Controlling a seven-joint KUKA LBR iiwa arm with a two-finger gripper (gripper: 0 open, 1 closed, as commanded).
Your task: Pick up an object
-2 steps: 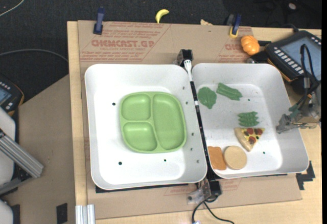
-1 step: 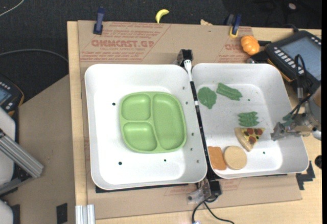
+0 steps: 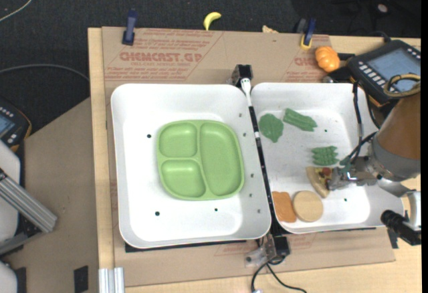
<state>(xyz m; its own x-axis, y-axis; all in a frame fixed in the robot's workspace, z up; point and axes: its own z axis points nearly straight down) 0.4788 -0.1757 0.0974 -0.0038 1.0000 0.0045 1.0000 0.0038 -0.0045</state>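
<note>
- Camera view: the gripper [image 3: 336, 178] is seen low in the right bin [image 3: 348, 215], near its right wall, at the end of the grey arm [image 3: 401, 144] that comes in from the right.
- Whether the gripper is wide or narrow cannot be told here; its tip is small and is mixed with the thing under it.
- The nearest thing is judged to be the target: a small brown piece [image 3: 319, 180], which lies just to the left of the gripper tip and seems to touch it. It cannot be said that the piece is held.
- The brown piece looks flat and irregular, with a pale edge and a darker part toward the gripper. Its long axis cannot be read with certainty.
- A green leafy piece [image 3: 324, 154] lies just above the brown piece, and a tan disc [image 3: 308, 205] lies just below it, beside an orange slab [image 3: 283, 207].
- Two more green pieces, a rounded leaf [image 3: 271, 127] and a long pod [image 3: 299, 119], lie well apart, toward the upper left of the right bin.
- The left bin [image 3: 134, 151] carries a green tray [image 3: 200, 158] with three compartments, far from the gripper.
- The coming move is judged to depend on a short shift to the left, with care for the close neighbours.
</note>
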